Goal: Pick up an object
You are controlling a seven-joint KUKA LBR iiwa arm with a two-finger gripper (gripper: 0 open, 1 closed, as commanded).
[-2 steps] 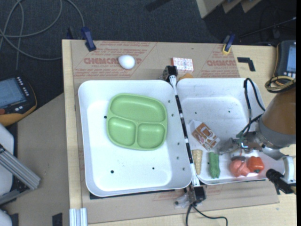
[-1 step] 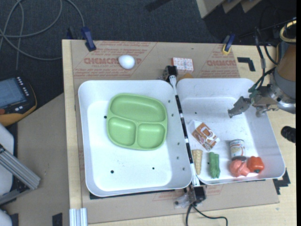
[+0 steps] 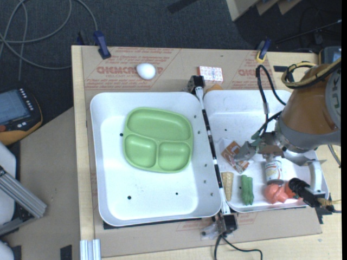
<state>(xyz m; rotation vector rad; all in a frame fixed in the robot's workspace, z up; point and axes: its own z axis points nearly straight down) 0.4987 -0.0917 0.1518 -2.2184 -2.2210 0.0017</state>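
Claw (image 3: 250, 151), grip state unclear, over brown packet (image 3: 232, 151); bottle (image 3: 272, 171), green toy (image 3: 246, 189) just beside.

Glossy white plastic bins (image 3: 108, 145); smooth matt green plastic tray (image 3: 158, 140); matt printed cardboard bench top (image 3: 162, 64).

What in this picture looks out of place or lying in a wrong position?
Two things lie outside the bins, on the cardboard behind them: a white egg-shaped object and a small checkered block. Inside the right bin, the ice cream cone and the small bottle lie on their sides.
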